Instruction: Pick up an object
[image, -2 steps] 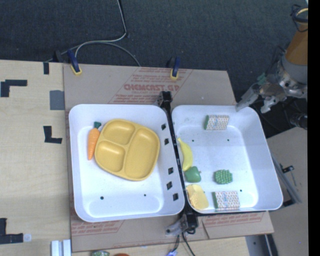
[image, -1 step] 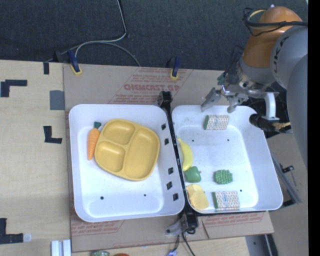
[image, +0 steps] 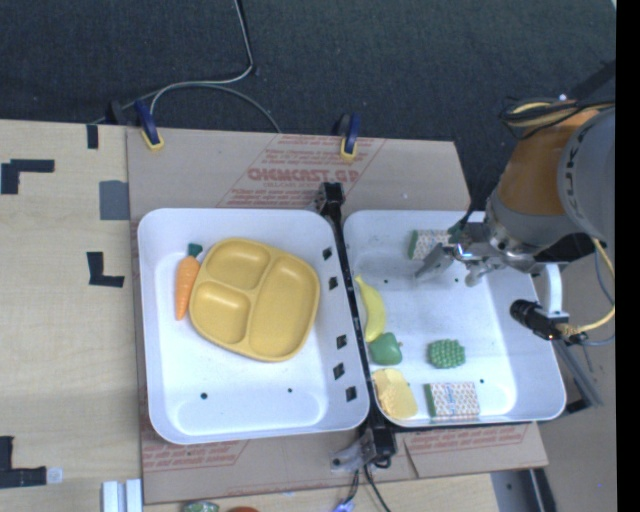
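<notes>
Seen from above the bench, my claw (image: 452, 262) is hanging over the far end of the right bin (image: 500, 330), fingers spread wide and gripping nothing. A small speckled pad (image: 427, 244) is lying just beside my fingertips. Nearer the front, a green knobbly ball (image: 446, 353), a green pepper (image: 385, 349), a banana (image: 373, 308) and a patterned sponge (image: 455, 399) are waiting. The left bin (image: 170, 400) is holding a yellow divided plate (image: 254, 298) and a carrot (image: 185, 285).
</notes>
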